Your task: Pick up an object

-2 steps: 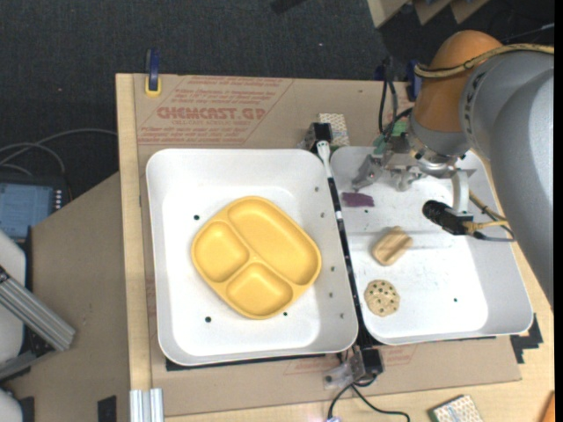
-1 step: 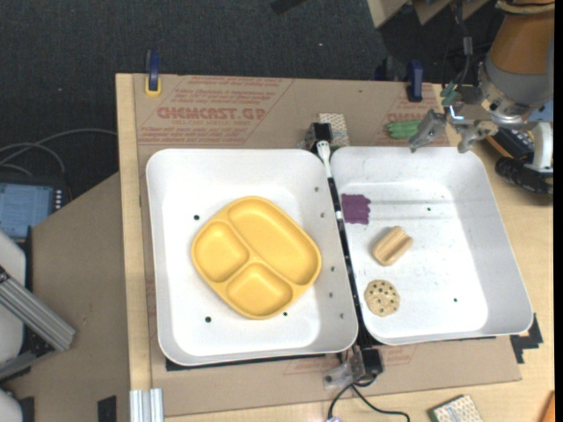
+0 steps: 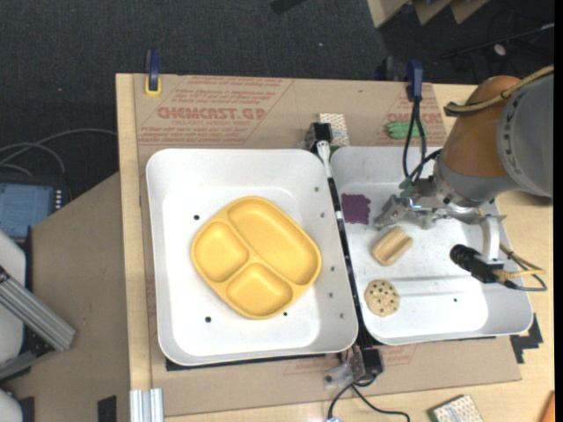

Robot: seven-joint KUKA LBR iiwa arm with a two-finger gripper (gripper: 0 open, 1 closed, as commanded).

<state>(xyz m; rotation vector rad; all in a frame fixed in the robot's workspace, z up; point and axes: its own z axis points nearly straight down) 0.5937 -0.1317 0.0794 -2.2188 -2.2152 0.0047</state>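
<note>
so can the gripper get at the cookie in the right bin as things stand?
Probably yes. The cookie lies flat on bare bin floor, apart from the tan bread-like piece, nothing over it; the gripper is in the same bin.

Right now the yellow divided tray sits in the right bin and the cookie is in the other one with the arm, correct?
Not quite. The camera view shows the yellow divided tray in the left bin, not the right. The cookie does lie in the other bin, under the arm.

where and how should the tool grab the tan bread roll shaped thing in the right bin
Take the tan, bread-roll-shaped object across its short width, near the middle of its length, coming straight down from above. It lies flat and tilted on the right white bin's floor, with bare floor on both long sides, so the fingers should probably straddle those.
</note>
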